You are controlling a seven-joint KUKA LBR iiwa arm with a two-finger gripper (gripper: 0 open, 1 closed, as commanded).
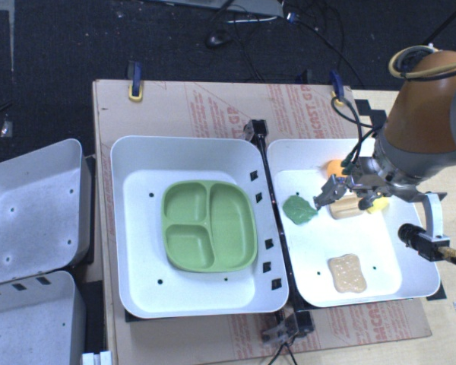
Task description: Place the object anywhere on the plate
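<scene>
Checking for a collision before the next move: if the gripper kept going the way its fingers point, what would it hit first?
Probably the green leaf-shaped soft piece just left of the gripper in the right white bin, though height is unclear.

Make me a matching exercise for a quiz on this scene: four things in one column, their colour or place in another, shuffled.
Things:
1. plate
2. slice of toast
3. leafy piece
4. orange piece

Descriptions:
A. tan, near the right bin's front edge
B. green, lying in the right bin
C. divided into three sections, in the left bin
D. partly hidden behind the gripper

Pairs: 1-C, 2-A, 3-B, 4-D
</scene>
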